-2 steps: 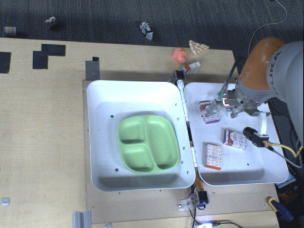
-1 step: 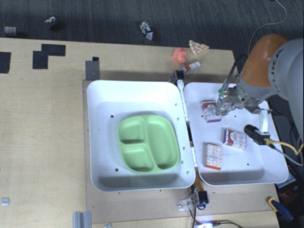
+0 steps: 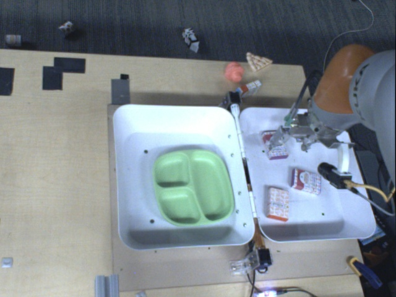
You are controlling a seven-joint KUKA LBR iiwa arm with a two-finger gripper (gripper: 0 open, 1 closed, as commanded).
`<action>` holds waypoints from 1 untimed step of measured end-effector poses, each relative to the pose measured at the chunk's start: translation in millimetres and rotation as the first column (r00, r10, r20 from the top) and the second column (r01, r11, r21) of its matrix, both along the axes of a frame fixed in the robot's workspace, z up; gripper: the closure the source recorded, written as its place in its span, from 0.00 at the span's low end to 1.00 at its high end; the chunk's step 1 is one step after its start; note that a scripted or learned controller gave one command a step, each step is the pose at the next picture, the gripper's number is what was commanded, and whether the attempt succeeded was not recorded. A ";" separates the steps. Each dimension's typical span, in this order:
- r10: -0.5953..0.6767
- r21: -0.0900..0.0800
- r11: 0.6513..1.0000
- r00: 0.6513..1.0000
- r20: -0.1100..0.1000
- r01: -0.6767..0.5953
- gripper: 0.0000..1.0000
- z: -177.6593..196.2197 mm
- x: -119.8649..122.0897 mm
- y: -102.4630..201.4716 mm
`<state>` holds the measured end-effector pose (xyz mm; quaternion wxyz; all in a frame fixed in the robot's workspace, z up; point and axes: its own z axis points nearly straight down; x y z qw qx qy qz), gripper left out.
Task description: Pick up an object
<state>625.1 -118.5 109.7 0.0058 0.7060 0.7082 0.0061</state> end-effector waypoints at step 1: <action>-0.001 -0.002 1.000 1.000 -0.010 0.001 0.00 -23.1 -51.8 7.9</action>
